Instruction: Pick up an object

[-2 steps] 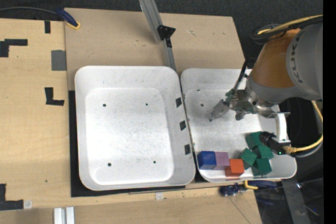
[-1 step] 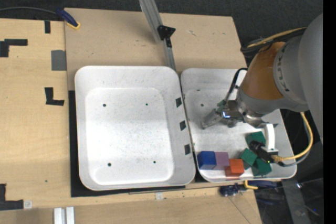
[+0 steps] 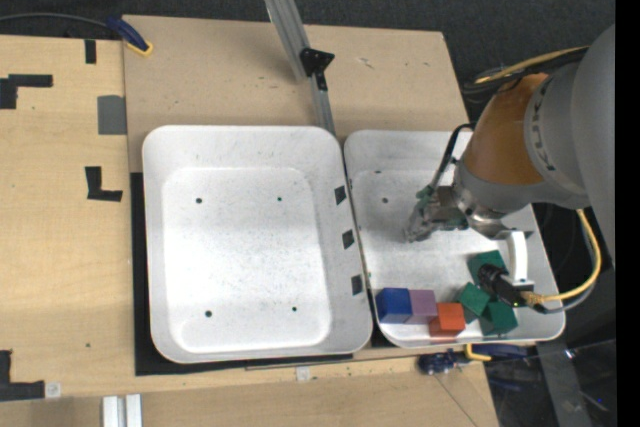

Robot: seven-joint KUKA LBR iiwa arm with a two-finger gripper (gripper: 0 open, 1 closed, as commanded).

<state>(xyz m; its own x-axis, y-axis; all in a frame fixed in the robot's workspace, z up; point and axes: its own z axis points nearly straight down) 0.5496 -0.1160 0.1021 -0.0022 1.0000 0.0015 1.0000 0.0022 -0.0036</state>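
Blocks, blue [image 3: 394, 303], purple [image 3: 423, 303], orange [image 3: 449, 317] and green [image 3: 474, 298], crowd the right bin's [image 3: 390, 160] near edge; jaws' [image 3: 428, 218] state unclear.

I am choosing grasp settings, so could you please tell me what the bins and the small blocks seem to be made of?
The two bins, left and right, look like moulded white plastic, matt, with rounded rims and scuff specks. The blue block, purple block and orange block look solid and matt with even colour, perhaps painted wood, foam or plastic; the view cannot settle which.
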